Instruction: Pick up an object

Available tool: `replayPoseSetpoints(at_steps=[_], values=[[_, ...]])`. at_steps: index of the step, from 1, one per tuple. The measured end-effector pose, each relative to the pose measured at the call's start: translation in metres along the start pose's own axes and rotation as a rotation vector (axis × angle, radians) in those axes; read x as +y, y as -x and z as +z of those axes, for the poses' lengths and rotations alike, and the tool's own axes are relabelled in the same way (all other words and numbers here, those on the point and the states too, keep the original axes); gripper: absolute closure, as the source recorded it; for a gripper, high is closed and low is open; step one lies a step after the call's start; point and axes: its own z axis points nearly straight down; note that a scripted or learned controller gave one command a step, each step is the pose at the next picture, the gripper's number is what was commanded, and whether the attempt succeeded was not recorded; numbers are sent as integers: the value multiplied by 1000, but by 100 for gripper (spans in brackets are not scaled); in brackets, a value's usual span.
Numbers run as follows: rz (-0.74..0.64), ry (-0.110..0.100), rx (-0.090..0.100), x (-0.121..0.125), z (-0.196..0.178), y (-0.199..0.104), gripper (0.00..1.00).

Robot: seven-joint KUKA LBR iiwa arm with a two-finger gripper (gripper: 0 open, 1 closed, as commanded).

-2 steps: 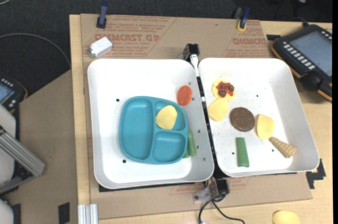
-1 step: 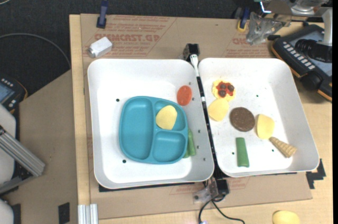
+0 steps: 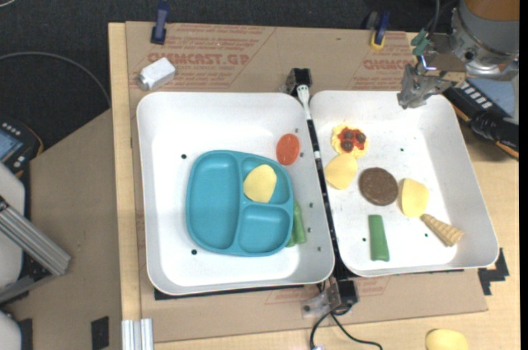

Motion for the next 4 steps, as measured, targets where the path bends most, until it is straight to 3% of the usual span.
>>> replayPoseSetpoints(at_steps=[1, 2, 3, 4], values=[[-5, 12, -2, 72, 64, 27, 100], [-7, 34, -5, 52, -204, 39, 100], [-7, -3, 3, 74, -58, 33, 100], [-10, -3, 5, 28, 33, -15, 100]])
